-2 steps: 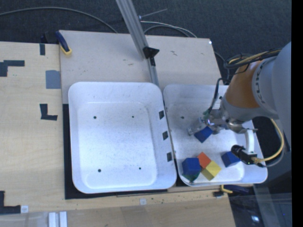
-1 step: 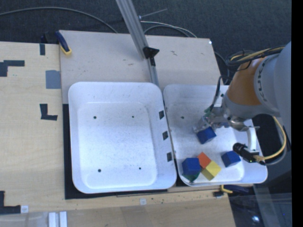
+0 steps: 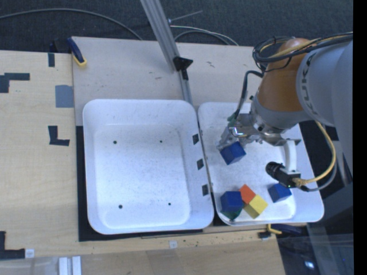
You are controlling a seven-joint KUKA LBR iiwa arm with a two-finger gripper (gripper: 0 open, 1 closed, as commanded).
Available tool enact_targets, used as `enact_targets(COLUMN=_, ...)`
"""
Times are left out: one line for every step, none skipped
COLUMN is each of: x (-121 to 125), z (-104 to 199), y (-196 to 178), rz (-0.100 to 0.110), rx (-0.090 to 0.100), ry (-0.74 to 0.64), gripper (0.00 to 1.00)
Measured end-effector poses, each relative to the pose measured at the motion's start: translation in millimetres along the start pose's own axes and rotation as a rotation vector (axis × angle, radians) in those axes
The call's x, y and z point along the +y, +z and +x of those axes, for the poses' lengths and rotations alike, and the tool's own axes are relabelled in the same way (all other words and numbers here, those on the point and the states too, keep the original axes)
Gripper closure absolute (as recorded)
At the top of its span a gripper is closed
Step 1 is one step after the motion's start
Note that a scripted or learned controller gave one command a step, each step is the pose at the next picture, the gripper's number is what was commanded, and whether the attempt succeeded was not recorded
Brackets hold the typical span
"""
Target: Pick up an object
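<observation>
The gripper [image 3: 232, 139] hangs over the right bin [image 3: 212, 116], fingers clamped on a blue cube [image 3: 233, 153]; four more blocks [image 3: 246, 201] lie toward five o'clock.

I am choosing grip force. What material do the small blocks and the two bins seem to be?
Blue block below the gripper: probably painted wood or hard plastic, with flat matte faces and sharp edges. White bins: likely moulded plastic, smooth with rounded rims, faintly speckled.
</observation>
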State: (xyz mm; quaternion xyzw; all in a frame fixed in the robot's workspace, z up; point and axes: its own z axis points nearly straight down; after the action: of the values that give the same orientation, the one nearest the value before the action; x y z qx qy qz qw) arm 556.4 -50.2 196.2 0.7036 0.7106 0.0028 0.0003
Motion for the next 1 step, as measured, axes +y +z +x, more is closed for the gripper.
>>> enact_targets(x=-54.6, z=60.5, y=5.0, rz=0.012, rx=-0.001, ry=0.004, gripper=1.0)
